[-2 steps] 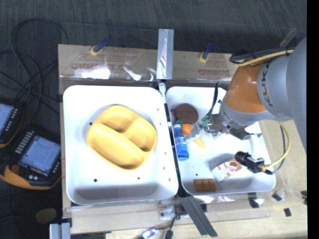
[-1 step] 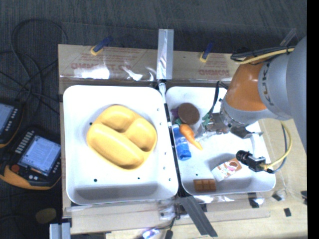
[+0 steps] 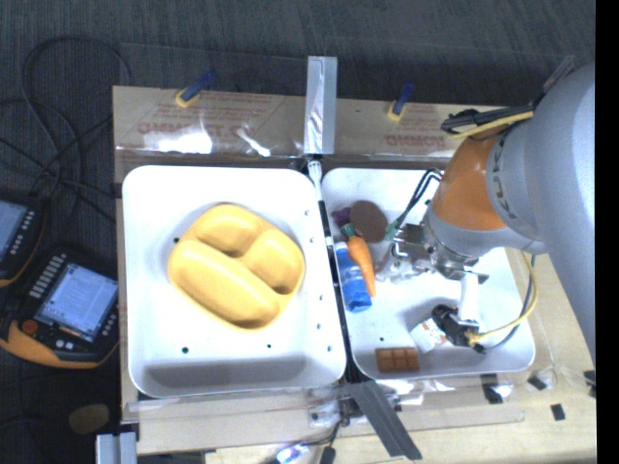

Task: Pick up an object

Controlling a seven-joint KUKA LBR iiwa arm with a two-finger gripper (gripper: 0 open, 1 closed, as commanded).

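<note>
1. The gripper point(image 3: 404, 251) reaches low into the right bin point(image 3: 503, 351); how wide it stands cannot be told, and nothing shows in its grasp.
2. Just left lie a tapered orange carrot point(image 3: 359, 255), a blue bottle point(image 3: 352, 284) and a round brown disc point(image 3: 368, 218).
3. A ridged brown chocolate block point(image 3: 397, 360) sits near the front wall.
4. A smooth, lumpy yellow form point(image 3: 237, 264) occupies the left bin point(image 3: 155, 356).

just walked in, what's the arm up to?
The arm is reaching in over the right bin, its wrist low above the bin floor. That bin holds a carrot, a blue bottle, a brown round thing, a brown block and a small white item. The left bin holds a big yellow bread-like lump. The arm hides its own gripper, so I can't tell whether it has grabbed anything.
</note>
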